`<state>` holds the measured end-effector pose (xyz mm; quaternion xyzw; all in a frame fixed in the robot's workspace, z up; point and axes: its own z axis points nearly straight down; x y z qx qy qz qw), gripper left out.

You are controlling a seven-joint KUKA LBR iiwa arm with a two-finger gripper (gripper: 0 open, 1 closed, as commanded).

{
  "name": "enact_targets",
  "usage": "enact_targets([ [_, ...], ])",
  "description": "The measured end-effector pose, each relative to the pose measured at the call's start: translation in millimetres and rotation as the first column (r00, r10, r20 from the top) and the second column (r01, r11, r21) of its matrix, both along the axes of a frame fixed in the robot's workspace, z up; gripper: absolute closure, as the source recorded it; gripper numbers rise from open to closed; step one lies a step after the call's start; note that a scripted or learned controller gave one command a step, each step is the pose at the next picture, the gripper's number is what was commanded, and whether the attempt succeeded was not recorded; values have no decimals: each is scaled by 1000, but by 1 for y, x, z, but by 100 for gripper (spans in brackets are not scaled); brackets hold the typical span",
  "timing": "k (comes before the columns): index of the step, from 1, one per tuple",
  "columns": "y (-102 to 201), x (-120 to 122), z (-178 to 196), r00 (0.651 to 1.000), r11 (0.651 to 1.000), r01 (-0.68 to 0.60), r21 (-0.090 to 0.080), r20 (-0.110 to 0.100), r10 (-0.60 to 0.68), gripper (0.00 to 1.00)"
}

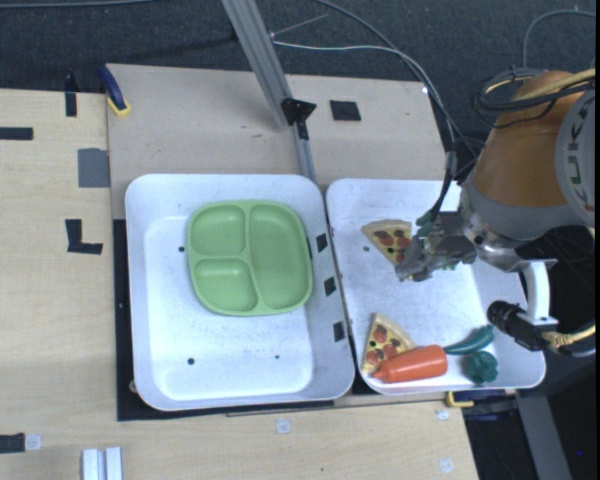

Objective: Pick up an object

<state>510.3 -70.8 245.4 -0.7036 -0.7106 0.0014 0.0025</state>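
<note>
**Right bin (440, 313), near edge**
- Toy carrot (412, 365): orange body lying flat along the near wall, green leafy top pointing to the near right corner. Untouched.
- Toy pizza slice, near one (383, 336): flat on the floor, touching the carrot's far side, close to the wall shared with the left bin. Untouched.

**Left bin (230, 353), middle**
- Green divided plate (250, 256): three compartments, nothing in them, sitting flat and slightly toward the far edge.

**Right bin, middle to far edge**
- Gripper (420, 258): down low inside the bin, at the end of the grey arm with its orange band (525, 158), which comes over the right wall. Its tip sits at the right side of the far pizza slice. The dark parts blur together, so whether it is released, clenched or grasping cannot be told.
- Toy pizza slice, far one (388, 236): flat on the bin floor near the far edge, just beside the gripper; contact cannot be confirmed. Judged the likely target, being the nearest piece to the tool.

**Bench (380, 138), beyond the bins**
- Grey pole (255, 38), slanting up from the gap between the bins.
- Blue and yellow clamp (115, 93) at the far left corner.

**Progress**
- Approach: judged done, the tool being at working height beside a piece.
- Grasp: not shown as made.
- Lift: not yet done; every object lies on a bin floor.
</note>
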Motion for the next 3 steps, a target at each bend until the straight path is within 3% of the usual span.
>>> enact_targets([
  [3, 155, 30, -32, 1000, 1000, 0, -2, -2, 0, 100],
])
